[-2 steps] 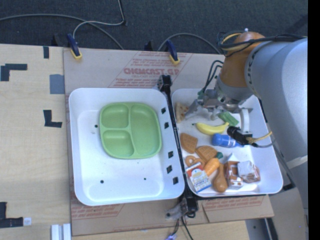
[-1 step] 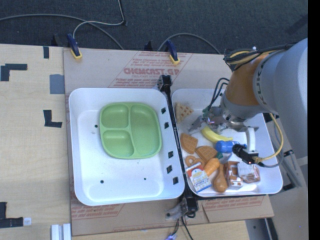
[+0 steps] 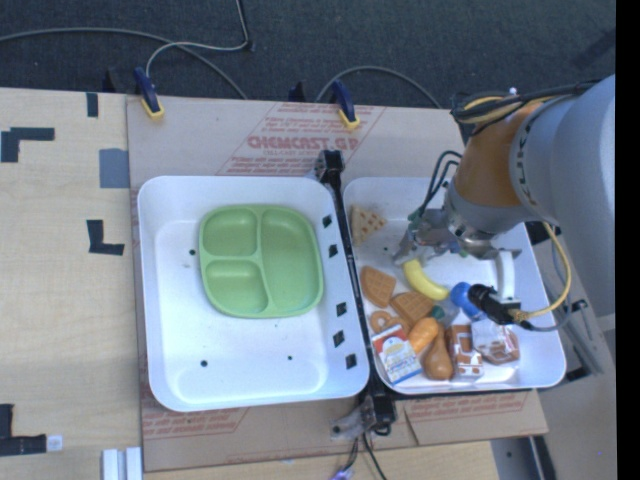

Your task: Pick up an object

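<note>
The grey arm's gripper point(image 3: 420, 243) hovers just above a yellow plastic banana point(image 3: 424, 281), grasp apparently next, closure indiscernible.

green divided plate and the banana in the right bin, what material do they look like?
Green divided plate: likely moulded plastic, matte pale green, one uniform colour with soft rounded compartment ridges. Banana: probably a plastic toy, smooth, evenly yellow with a slight sheen and no blemishes. Neither can be confirmed from the look alone.

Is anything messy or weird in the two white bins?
Nothing looks broken or spilled. The toy food is just heaped loosely in the right bin, with the banana near the gripper. The green plate lies flat in the left bin.
</note>
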You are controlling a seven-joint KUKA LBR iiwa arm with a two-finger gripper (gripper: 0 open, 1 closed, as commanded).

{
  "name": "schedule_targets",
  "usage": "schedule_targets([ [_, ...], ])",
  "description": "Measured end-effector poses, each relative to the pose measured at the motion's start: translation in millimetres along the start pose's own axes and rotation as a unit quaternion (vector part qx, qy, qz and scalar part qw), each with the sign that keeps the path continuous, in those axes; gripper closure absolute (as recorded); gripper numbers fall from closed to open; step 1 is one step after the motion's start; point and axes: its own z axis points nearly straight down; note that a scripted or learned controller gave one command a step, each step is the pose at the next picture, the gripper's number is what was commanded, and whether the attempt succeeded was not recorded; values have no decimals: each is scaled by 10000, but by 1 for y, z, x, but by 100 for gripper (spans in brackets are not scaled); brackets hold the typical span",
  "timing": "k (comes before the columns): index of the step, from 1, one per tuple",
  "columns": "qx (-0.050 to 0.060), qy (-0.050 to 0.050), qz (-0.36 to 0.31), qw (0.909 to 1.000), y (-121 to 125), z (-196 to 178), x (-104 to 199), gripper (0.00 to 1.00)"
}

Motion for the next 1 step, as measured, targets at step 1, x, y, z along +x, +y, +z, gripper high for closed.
schedule_targets([
  [1,32,21,-7,10000,-23,-88,65,100],
])
